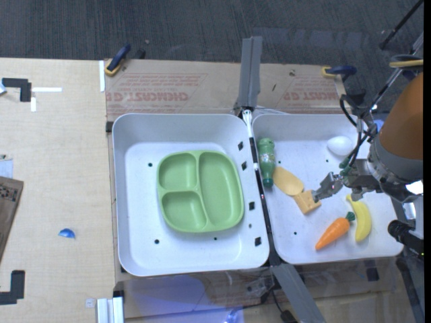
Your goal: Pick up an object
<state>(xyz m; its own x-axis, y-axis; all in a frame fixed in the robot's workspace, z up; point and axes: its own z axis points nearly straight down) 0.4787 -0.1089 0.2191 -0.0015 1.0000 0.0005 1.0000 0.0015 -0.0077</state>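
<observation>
The gripper (328, 186) is low inside the right bin (296, 244), and its two fingers stand a little apart, with nothing visible between them. Their tips are just beside the wooden brush (297, 188) (a pale yellow oval piece with a tan block end), which lies flat on the bin floor; I cannot tell if a finger already touches the block end. The other candidates are all in the same bin: a green bottle (267, 160) lying along the left wall, a white egg (340, 145) near the far side, a banana (363, 220) close to the right wall, and a carrot (334, 233) just beside the banana, toward the front. The left bin (131, 180) holds a green divided plate (201, 191), well apart from the arm. In my judgement the task is only at the approach stage: the arm has reached the level of the objects, but no object is lifted and none is clamped. What is left is to close on one thing, most probably the brush, and to raise it clear of the floor. The brush is flat and low, so the fingers may slide over it and not catch it.
</observation>
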